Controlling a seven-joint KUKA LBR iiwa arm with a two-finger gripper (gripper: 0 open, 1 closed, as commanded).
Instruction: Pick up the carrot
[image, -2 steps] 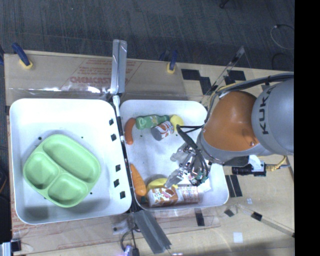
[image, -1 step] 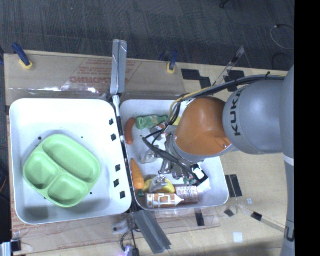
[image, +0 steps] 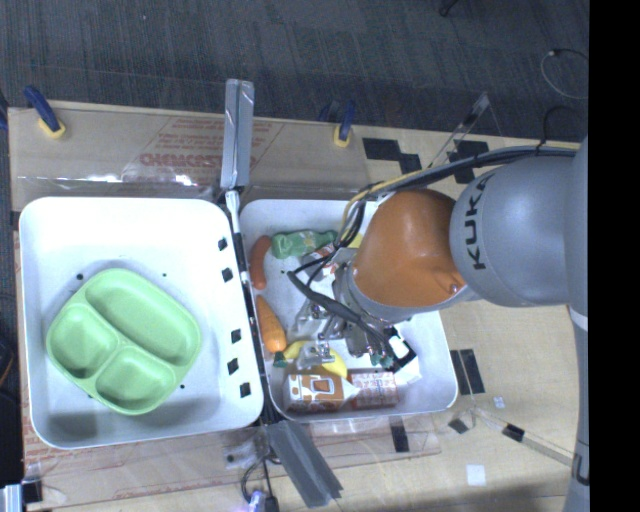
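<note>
Gripper (image: 322, 345) down inside the right bin (image: 432, 372), low over the clutter near the bin's middle, its metal parts tangled with cables; cannot tell from this slant how it stands, and nothing is seen held in it. Carrot (image: 271, 326) lies just to the gripper's left in the view, close beside it but apart from it, a short orange stick running roughly along the bin's left wall, slightly tilted. Above the carrot, further up the same wall, a second orange-red elongated piece (image: 259, 262), possibly a sausage or another toy vegetable; kind unclear. A green item (image: 303, 243) sits near the top of the right bin, just beside that piece. Below the gripper, a yellow scrap-like object (image: 296, 350) at the carrot's lower end, and a brown boxed or packaged item (image: 322, 390) along the bin's bottom wall, with a red-and-white pack (image: 374, 380) just to its right. Behind the gripper, the arm's orange band (image: 405, 250) bulks over the bin's upper right, then the grey KUKA link (image: 525, 230) reaching off to the view's right. Left bin (image: 60, 225) holds a green compartment plate (image: 123, 338), three sections, lying flat, well apart from the carrot. Both bins rest on a cardboard-covered bench (image: 150, 140) with blue clamps (image: 44, 112) at its far edge.
</note>
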